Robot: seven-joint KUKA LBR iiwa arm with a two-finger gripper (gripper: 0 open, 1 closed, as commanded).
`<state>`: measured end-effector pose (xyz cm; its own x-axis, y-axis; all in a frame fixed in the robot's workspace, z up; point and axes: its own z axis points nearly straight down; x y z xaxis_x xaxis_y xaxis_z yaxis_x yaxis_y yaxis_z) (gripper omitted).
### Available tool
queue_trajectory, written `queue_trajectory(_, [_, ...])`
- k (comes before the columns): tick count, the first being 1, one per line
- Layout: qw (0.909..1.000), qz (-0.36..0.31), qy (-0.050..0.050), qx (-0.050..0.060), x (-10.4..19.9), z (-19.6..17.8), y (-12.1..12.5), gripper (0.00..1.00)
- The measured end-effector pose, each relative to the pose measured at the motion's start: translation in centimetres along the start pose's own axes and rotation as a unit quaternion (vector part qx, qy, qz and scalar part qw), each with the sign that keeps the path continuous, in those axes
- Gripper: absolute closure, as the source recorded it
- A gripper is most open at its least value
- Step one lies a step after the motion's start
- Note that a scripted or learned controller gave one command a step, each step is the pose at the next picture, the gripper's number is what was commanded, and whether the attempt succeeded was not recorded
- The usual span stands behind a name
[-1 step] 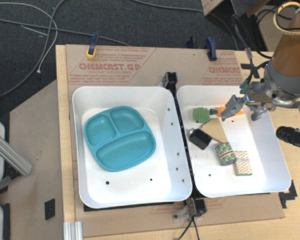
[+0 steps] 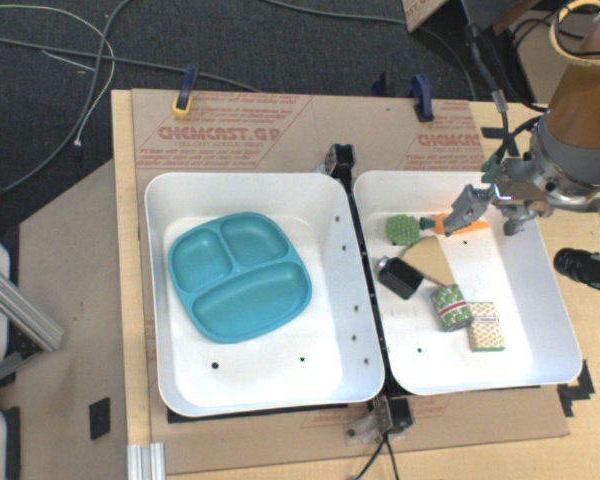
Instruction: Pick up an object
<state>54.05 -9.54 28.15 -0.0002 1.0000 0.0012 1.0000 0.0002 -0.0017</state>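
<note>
- The left bin [image 2: 170, 298] holds a teal divided plate [image 2: 240, 276]. The plate has three compartments and lies flat, towards the bin's 9 o'clock side and apart from all of its walls.
- The right bin [image 2: 540, 358] holds several small things gathered in its 10 o'clock half.
- A green textured piece [image 2: 404, 230] lies near the far left corner of the right bin, at about 11 o'clock.
- An orange piece [image 2: 461, 225] sits just beside it at 3 o'clock, partly under the gripper.
- A tan flat wedge [image 2: 436, 264] lies at 6 o'clock from the orange piece. A black block [image 2: 400, 278] rests tilted against its 8 o'clock edge, close to the wall between the bins.
- A green patterned packet [image 2: 450, 305] lies near the bin's middle. A second packet [image 2: 486, 327], patterned red and pale, touches it at 4 o'clock.
- The arm enters from 3 o'clock, its orange band [image 2: 585, 103] high above the right bin's far right corner and its grey wrist below that.
- The gripper [image 2: 488, 211] hangs over the far part of the right bin, its fingers spread apart. One finger [image 2: 466, 208] points down at the orange piece and the other [image 2: 517, 216] lies at 3 o'clock from it. Nothing can be seen clamped between them.
</note>
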Motion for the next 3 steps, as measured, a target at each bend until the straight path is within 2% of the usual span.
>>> queue_trajectory(1, [1.0, 0.0, 0.0, 0.0, 0.2, 4.2, 0.7, 0.0])
queue_trajectory(3, [1.0, 0.0, 0.0, 0.001, -0.7, 15.5, 1.3, 0.0])
